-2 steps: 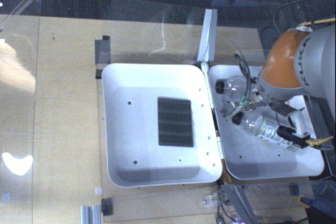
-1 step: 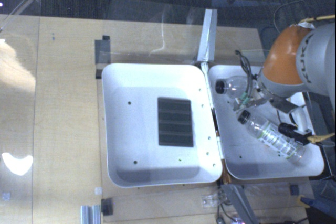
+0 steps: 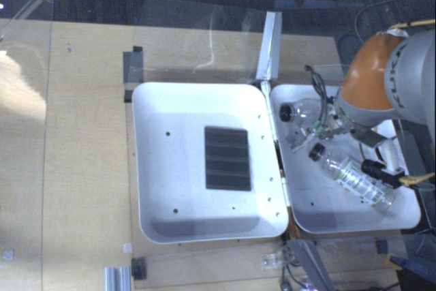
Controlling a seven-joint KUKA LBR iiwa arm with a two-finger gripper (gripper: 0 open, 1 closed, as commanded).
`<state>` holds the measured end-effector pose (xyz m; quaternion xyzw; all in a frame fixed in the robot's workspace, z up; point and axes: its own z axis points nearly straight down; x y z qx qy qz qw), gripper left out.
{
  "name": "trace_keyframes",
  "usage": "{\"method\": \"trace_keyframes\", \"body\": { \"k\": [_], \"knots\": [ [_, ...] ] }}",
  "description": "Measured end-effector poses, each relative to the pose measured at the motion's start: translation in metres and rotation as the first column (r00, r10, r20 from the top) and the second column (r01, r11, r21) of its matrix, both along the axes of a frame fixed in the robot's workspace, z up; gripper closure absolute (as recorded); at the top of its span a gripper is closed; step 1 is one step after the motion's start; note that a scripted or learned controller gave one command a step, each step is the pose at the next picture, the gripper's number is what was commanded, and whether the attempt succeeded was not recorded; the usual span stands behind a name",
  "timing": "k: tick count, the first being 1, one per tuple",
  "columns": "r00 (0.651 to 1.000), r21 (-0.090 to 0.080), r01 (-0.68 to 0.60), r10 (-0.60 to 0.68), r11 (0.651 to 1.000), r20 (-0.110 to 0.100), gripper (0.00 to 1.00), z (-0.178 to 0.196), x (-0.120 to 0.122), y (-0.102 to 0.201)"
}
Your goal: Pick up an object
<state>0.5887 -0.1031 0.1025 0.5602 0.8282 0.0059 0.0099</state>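
end effector (image 3: 315, 131) | right bin (image 3: 409, 215), near clear bottle (image 3: 354, 178) | finger spread: cannot tell

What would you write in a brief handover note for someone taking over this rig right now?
Gripper: low inside the right bin, near its back-left area; whether it holds anything cannot be told.
Things: a clear plastic bottle with a dark cap lies on its side in the right bin; a second clear bottle lies near the back-left corner. A dark ribbed rectangular item lies flat in the left bin.
Done: nothing visibly lifted.
Left: grasp and lift an object.
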Motion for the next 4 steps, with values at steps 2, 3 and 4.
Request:
{"method": "trace_keyframes", "body": {
  "k": [2,3,4],
  "knots": [
    [0.999,-0.001,-0.043,0.043,0.999,-0.025,0.00,-0.014,0.018,-0.012],
    [0.997,-0.001,-0.075,0.075,0.997,-0.012,0.00,-0.013,0.014,-0.013],
    [0.995,0.014,-0.077,0.077,0.997,-0.061,0.00,-0.014,0.026,-0.015]
  ]
}}
